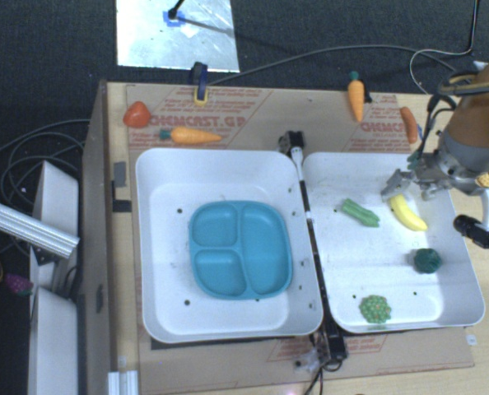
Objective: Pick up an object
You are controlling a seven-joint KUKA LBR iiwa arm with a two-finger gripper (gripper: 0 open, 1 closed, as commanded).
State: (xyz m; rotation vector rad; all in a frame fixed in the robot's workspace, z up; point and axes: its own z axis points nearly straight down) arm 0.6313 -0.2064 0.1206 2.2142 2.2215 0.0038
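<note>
The right bin (454, 303) holds a yellow banana (409, 215), a green pickle-like vegetable (360, 212), a dark green broccoli piece (427, 260) and a light green bunch of grapes (375, 309). My gripper (411, 188) hangs at the bin's far right, just above the banana's upper end. Its fingers are spread, one on each side of that end, and nothing is held between them. The arm's orange band (482, 113) rises behind it.
In the left bin (158, 220) lies a blue divided plate (240, 249). On the cardboard behind the bins lie a tomato (136, 115), two carrots (195, 136) (356, 99) and an orange-red sausage shape (409, 124). A black clamp (292, 143) sits between the bins.
</note>
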